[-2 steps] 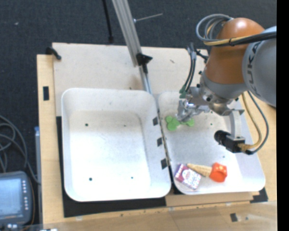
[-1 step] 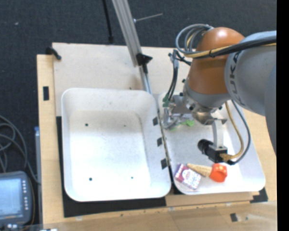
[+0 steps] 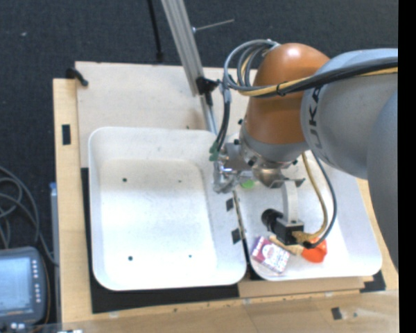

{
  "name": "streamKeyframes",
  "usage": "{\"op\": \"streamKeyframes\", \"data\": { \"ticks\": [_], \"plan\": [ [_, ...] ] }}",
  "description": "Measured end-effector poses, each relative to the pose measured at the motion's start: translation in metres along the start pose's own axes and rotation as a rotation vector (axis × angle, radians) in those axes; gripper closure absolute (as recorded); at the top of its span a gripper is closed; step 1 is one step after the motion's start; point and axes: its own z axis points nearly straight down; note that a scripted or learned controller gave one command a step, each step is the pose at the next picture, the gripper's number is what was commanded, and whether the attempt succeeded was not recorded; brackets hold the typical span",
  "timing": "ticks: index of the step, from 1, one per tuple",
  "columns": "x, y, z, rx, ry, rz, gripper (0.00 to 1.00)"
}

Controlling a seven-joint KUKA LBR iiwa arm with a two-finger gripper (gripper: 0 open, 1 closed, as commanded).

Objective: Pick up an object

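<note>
Camera view: end effector (image 3: 256, 179) over right bin (image 3: 353, 234), grip state indiscernible; centre squarely above patterned packet (image 3: 270, 254) before descending.

I work from a single camera, fixed above the bench (image 3: 125, 89) and tilted down at a slant, so I look onto both white bins from overhead. The left bin (image 3: 152, 207) sits near the middle of my frame, the right bin (image 3: 347, 248) toward the lower right. The view is close: the bench takes up most of it, with dark carpet (image 3: 55, 19) along the top and left. The arm (image 3: 291, 96) enters from my right, large and near the lens, covering much of the right bin.
</note>
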Motion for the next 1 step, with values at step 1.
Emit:
{"op": "streamKeyframes", "data": {
  "ticks": [1],
  "plan": [
    [-0.0031, 0.0004, 0.0007, 0.0, -0.001, 0.007, 0.0]
  ]
}}
